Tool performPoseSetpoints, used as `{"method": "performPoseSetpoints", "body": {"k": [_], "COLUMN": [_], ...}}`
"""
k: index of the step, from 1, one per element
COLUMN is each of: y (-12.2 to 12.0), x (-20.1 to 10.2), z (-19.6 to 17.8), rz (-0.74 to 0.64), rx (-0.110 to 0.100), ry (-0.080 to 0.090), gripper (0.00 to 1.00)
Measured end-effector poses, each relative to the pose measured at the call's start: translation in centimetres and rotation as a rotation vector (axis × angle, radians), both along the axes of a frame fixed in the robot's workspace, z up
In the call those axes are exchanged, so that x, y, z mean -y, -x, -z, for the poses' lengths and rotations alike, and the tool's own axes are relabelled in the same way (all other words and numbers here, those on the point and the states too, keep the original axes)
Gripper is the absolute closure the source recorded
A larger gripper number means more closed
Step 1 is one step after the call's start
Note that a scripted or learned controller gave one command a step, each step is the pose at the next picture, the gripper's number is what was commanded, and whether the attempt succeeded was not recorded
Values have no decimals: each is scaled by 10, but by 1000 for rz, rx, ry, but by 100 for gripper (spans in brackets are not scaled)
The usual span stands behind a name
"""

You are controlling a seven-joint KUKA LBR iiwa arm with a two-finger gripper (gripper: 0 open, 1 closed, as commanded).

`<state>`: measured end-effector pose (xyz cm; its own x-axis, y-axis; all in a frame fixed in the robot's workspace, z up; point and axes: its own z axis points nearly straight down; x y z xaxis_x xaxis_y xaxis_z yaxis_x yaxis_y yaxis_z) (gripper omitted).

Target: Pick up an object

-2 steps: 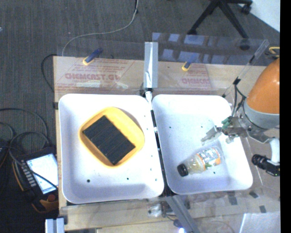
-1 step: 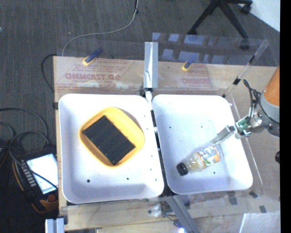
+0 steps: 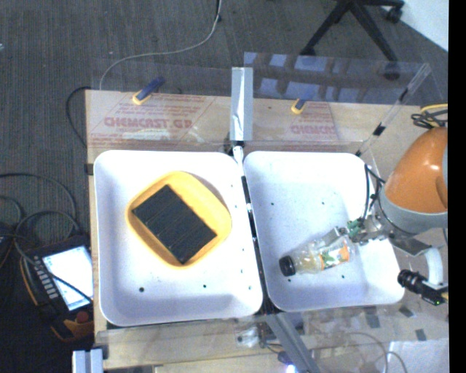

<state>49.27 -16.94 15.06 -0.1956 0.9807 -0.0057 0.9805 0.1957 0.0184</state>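
Clear plastic bottle [image 3: 318,258] lying on side in right bin [image 3: 306,189], near front, dark cap pointing toward divider between bins. End effector [image 3: 362,229] reaching in from right, sitting at bottle's base end; cannot tell finger opening or whether gripping bottle. Left bin [image 3: 116,291] holding yellow dish [image 3: 211,207] with dark ribbed pad [image 3: 175,223] lying inside. Both bins sitting on table [image 3: 145,124].

Looks like a robotics lab: plywood bench [image 3: 145,124] with clear acrylic guard panels [image 3: 328,80], loose black cables [image 3: 44,211] across grey carpet [image 3: 58,51], wheeled office-chair base [image 3: 364,14].
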Motion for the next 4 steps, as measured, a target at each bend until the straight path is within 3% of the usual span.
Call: {"method": "performPoseSetpoints", "body": {"k": [1, 2, 3, 4], "y": [5, -58, -141, -77], "x": [-3, -57, -64, -45], "z": [31, 59, 60, 59], "rz": [6, 35, 409, 174], "rx": [-19, -2, -5, -4], "ry": [-2, 2, -4, -1], "gripper": [0, 0, 0, 0]}}
